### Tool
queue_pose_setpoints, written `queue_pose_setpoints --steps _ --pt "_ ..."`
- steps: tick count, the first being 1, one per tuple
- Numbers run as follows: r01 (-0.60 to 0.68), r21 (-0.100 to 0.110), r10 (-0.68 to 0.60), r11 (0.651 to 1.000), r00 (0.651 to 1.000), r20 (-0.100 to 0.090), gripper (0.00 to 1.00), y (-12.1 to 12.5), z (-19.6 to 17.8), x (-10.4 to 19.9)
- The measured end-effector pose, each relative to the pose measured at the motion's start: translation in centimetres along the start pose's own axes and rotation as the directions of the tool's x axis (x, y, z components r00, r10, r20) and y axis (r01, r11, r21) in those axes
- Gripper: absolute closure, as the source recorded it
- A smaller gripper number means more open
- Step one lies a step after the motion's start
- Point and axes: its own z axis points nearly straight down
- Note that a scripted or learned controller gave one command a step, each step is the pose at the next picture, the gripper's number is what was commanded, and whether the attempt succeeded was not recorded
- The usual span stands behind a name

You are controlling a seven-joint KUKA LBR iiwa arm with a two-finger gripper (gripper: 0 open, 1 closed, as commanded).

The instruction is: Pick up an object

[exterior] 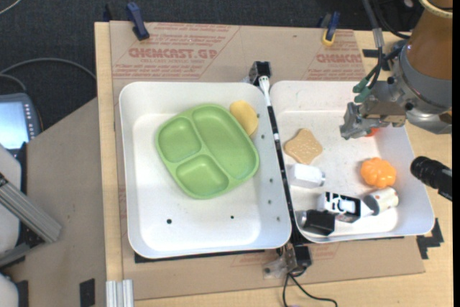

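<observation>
the task named no particular object; candidates lay mostly in the right bin. an orange, pumpkin-like toy sat toward that bin's right side, apart from the other items. a tan, toast-shaped piece lay near the bin's left wall. just below it was a small white block. along the near edge lay a black-and-white item, a black piece to its left, and a white cylinder with an orange end to its right; what these were could not be told more exactly.

the gripper was over the upper right part of the right bin, above and left of the orange toy, nothing visibly between its fingers. whether the fingers were apart or together could not be told from this angle. a small red-orange patch showed just beside it at the bin floor; identity unclear.

in the left bin a green three-compartment tray lay tilted, with a yellow rounded object touching its upper right corner. both bins rested on a brown board on the bench, held by a blue clamp at the far edge.
</observation>
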Motion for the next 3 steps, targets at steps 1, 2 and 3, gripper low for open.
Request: queue_pose_setpoints --steps 1,2,3 --pt "-0.008 0.012 0.008 1.0 1.0 0.006 1.0 3.7 0.5 -10.4" --pt "-0.004 0.012 0.003 1.0 1.0 0.005 1.0 9.7 3.2 -15.7" --pt "0.007 0.003 -0.007 1.0 1.0 0.002 1.0 13.6 -7.2 -7.7"
